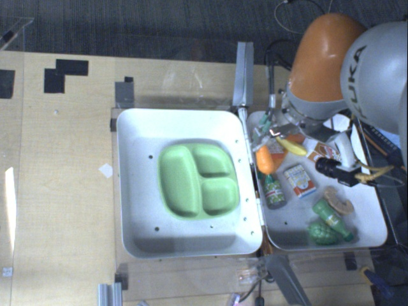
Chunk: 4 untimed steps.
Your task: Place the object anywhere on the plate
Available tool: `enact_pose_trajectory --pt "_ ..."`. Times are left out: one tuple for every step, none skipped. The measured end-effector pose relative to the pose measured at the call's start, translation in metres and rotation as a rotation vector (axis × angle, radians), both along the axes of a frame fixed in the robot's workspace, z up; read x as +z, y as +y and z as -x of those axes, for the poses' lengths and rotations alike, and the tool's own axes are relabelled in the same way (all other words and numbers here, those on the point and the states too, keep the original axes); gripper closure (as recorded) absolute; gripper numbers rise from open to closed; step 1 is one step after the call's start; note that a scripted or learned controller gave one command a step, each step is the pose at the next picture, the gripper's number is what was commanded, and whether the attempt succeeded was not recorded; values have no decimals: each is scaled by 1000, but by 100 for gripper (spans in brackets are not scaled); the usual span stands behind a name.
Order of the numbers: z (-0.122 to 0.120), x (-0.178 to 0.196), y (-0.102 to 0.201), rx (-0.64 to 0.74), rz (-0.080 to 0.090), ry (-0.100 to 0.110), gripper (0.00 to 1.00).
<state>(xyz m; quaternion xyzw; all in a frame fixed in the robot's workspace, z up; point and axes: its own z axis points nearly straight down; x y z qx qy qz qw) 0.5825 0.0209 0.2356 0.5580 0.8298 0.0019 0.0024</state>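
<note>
White shallow plastic bin (137, 171) noted at left of bench, surrounding the landmark: a green moulded plastic plate with three compartments (185, 183), lying flat near the bin's middle.

Just right of the plate, across the shared rims, second white shallow bin (364, 217) recorded, holding all loose items. Nearest the plate: round orange fruit-shaped object (264, 161), with a small dark green bottle (274, 193) touching or just below it. Further right of the plate: yellow banana-shaped object (292, 146), lying at a slant; small flat printed box with blue and orange faces (299, 179); red-and-white packet (325, 150). Furthest right of the plate, toward the near rim: green lumpy toy (322, 233) and a green bottle lying on its side (333, 217), the two touching.

Which of these is the object to be placed: cannot be told. All well apart from the plate's surface.

Gripper (272, 130) seen right of the plate and above its level, over the far left corner of the second bin, just beside the banana-shaped object. Open or closed: cannot be told. Grey arm with orange band (322, 56) reaching in from far right of the plate.
</note>
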Motion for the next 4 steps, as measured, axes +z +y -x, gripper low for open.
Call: enact_pose_trajectory --pt "-16 -15 -8 -194 -1 1 100" --pt "-30 -42 -32 -172 0 2 100" --pt "-67 -49 -57 -215 -1 0 100" --pt "-15 -35 35 -20 -1 1 100"
